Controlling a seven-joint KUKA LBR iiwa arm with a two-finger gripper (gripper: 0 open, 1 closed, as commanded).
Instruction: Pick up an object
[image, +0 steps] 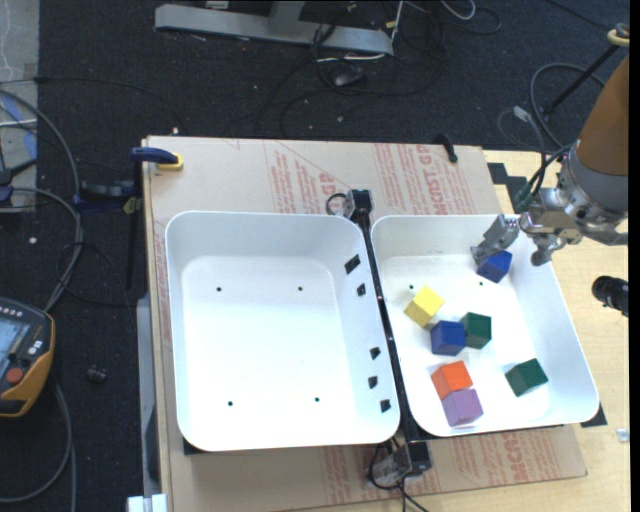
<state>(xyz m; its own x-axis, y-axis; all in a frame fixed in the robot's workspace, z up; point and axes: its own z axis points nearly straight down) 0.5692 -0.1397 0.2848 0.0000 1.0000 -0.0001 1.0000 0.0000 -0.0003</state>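
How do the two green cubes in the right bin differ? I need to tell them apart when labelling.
The darker green cube sits mid-bin, touching the blue cube; the brighter green cube lies alone, nearer the right white bin's right wall. The darker one looks slightly smaller and squarer to the view; the brighter one is turned at an angle. Both are small, plain blocks resting on the bin floor.

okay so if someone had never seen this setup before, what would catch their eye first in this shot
Probably the cluster of colored blocks in the right bin: a yellow block, an orange block and a purple block among them. Next, the gripper at that bin's far right corner, right by a blue block.
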